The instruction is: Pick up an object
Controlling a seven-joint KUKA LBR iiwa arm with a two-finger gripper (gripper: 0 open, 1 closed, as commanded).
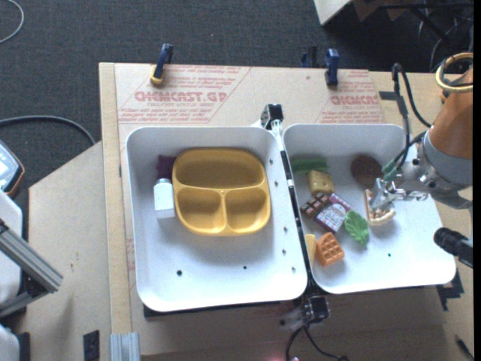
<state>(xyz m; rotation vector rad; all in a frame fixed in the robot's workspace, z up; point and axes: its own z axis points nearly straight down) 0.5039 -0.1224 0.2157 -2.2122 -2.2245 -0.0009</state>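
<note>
On a cardboard-topped bench (pixel 225 96) over dark carpet (pixel 75 21), the jaws (pixel 381 199), state unclear, hover above the right bin (pixel 406 265).

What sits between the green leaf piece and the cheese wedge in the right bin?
In the camera view, a small pink-and-white packet lies between the green leaf piece and the cheese wedge, with a brown chocolate piece beside it.

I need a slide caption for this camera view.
Pincer lowered over toy food in the right bin; yellow divided tray in the left.
</note>
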